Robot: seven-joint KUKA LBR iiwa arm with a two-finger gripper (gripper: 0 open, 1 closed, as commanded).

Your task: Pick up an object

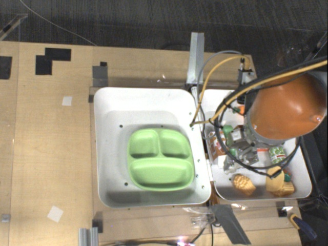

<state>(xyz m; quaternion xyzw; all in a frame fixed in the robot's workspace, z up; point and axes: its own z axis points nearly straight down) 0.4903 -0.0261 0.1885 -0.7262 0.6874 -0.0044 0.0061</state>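
Reaching into the right white bin (302, 181), our gripper (241, 148), grip state hidden, hangs just above the small golden-brown lumpy toy (243, 184), lying diagonally.

Robotics lab/test cell: plywood worktop (46, 152) w/ black marker patches (51, 59), two white bins (105, 152) clamped by metal brackets (196, 58), grey/orange arm (284, 109) trailing loose cables (220, 104), dark carpet (128, 9) beyond.
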